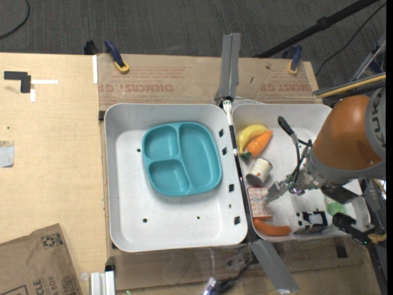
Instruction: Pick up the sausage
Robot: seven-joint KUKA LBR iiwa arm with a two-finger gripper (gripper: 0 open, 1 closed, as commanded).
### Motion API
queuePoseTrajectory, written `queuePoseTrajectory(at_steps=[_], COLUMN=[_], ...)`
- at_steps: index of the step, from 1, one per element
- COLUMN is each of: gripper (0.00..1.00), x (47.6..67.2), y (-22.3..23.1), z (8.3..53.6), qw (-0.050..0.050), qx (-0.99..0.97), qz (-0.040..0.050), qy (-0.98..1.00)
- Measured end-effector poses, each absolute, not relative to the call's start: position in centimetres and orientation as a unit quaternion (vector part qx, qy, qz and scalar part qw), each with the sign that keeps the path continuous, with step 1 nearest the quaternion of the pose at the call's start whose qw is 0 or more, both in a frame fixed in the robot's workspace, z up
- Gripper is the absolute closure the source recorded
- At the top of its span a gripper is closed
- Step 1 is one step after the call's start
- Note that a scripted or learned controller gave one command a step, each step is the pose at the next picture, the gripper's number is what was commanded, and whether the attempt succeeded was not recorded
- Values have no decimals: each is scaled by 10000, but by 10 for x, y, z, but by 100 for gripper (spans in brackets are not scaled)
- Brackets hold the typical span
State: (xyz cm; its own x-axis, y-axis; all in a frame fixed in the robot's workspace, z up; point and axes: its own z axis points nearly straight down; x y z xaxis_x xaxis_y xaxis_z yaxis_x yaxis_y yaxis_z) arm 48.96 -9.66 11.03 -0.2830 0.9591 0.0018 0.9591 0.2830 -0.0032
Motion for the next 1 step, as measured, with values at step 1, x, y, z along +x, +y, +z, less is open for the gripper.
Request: queuePoseTrajectory(at_steps=[1], gripper=[0], x=[481], y=[-116], z=[96], qw=[-31], qx=[-4635], qz=[-24], qy=[-8861])
